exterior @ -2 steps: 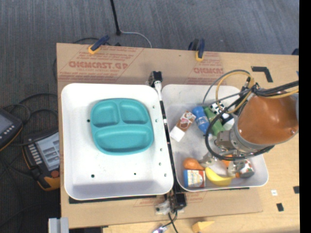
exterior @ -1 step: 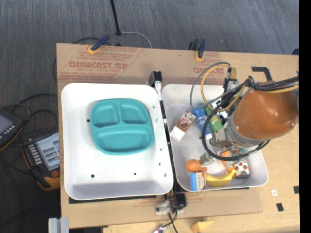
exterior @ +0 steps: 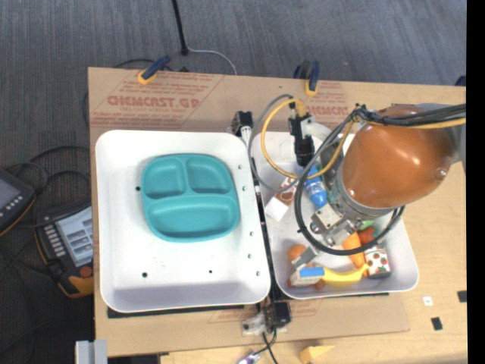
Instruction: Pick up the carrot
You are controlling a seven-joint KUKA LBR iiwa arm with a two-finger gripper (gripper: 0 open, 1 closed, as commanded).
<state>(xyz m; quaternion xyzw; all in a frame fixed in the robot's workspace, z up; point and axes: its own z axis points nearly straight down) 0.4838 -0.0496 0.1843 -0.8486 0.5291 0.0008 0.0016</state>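
Observation:
The arm's orange band [exterior: 390, 165] hangs over the right bin [exterior: 405, 275] and hides much of it. Below the band, the gripper [exterior: 331, 230] is low inside the bin among the objects. An orange piece that looks like the carrot [exterior: 352, 241] lies against the gripper's right side, partly covered by it. I cannot make out whether the gripper touches or holds it. A second, smaller orange piece [exterior: 297, 252] lies to the gripper's lower left.
A teal divided plate [exterior: 189, 197] sits in the left bin [exterior: 121, 279]. In the right bin's front are a yellow banana [exterior: 341, 277], a spotted white block [exterior: 377, 262] and a blue-and-white item [exterior: 306, 274]. Cables [exterior: 273, 127] loop over the bin's back.

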